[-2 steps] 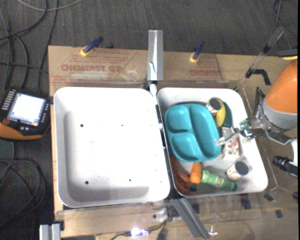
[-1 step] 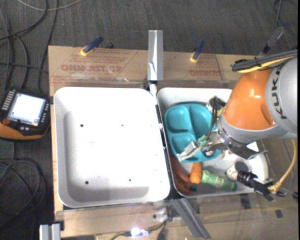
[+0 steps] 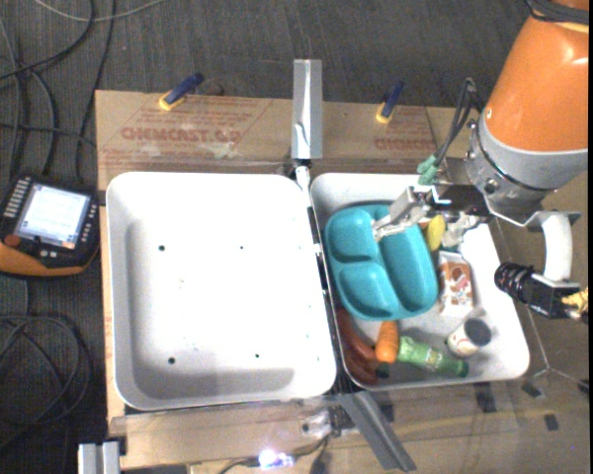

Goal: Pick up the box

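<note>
Gripper [image 3: 415,208] sits over the upper part of the right bin [image 3: 514,358], above the top edge of a teal divided tray [image 3: 381,265]. Metal parts of the tool overlap the tray's upper rim; contact vs. hovering can't be told from this angle. How wide the tool stands can't be made out either, too small and cluttered w/ cabling. Nothing is visibly gripped.

Arm [image 3: 539,97]: grey w/ orange band, enters from the right, wrist above the bin's upper right corner.

Box [image 3: 456,282]: small, white w/ red-orange print, lying flat in the right bin just right of the teal tray, below the gripper and apart from it. Untouched as far as the view shows.

Other contents, right bin:
- yellow item [image 3: 435,231], just right of the tool, partly hidden
- green bottle [image 3: 432,357] lying on its side along the lower wall
- orange item [image 3: 386,342] beside the bottle's left end
- dark reddish item [image 3: 357,349] at lower left, partly under the tray
- round white item w/ dark top [image 3: 469,335] near lower right

Left bin [image 3: 124,265]: white, touching the right bin along the centre.

Handheld pendant [image 3: 44,225] w/ lit screen lies on the floor left of the bench.
</note>
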Controlling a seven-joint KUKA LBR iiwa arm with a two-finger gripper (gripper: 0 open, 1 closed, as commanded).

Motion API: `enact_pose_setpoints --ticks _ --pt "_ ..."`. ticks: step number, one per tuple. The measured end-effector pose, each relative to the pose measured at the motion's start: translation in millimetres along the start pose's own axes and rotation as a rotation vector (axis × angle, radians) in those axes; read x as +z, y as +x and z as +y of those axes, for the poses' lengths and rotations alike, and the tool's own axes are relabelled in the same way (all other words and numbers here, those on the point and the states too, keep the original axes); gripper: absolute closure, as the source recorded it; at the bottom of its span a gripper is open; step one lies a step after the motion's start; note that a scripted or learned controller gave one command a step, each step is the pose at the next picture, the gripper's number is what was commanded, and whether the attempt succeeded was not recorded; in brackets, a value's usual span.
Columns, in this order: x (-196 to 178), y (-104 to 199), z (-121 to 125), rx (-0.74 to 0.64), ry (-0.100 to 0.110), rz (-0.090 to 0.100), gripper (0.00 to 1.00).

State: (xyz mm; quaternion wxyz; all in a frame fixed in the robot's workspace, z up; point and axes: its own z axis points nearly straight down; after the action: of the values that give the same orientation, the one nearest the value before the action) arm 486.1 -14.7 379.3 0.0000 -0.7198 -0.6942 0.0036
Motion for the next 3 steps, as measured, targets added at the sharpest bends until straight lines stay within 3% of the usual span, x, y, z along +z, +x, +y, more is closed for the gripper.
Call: enact_pose_setpoints --ticks 1,2,3 --pt "122.0 -55.9 0.5 0.087 0.005 0.003 0.00" --pt "116.8 -55.6 0.9 0.084 0.015 0.003 1.00" --pt "116.8 -55.6 0.9 0.084 0.015 0.003 0.00"
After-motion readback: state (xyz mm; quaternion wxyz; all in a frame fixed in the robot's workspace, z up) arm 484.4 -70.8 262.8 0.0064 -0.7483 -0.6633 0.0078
